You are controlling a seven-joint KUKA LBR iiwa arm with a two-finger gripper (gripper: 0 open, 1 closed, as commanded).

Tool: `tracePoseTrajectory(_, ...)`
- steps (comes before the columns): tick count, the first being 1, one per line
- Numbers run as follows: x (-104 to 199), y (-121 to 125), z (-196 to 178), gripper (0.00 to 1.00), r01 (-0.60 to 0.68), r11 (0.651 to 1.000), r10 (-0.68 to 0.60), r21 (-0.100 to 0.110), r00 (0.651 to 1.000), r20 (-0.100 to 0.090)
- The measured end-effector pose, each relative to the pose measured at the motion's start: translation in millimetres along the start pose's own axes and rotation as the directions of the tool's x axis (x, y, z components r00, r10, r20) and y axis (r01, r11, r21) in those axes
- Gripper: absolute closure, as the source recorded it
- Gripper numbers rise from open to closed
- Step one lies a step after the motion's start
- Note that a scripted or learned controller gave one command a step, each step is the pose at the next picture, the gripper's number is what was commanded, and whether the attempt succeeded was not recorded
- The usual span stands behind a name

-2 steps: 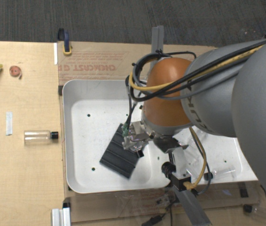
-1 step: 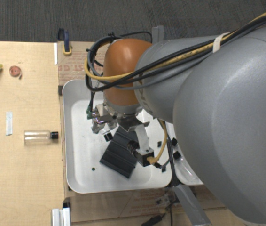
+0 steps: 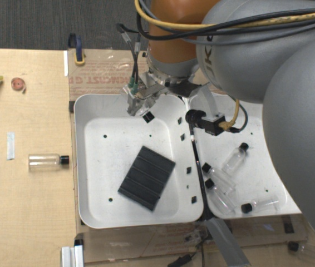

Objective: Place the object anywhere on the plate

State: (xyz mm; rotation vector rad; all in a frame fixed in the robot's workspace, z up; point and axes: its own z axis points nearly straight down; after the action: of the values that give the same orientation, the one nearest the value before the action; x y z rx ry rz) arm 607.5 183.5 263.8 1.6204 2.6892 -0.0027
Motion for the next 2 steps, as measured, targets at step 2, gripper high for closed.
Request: tracePoseTrajectory(2,87,-102,137,1.0,-0.071,0.997,0.071,0.006,0.997,-0.002)
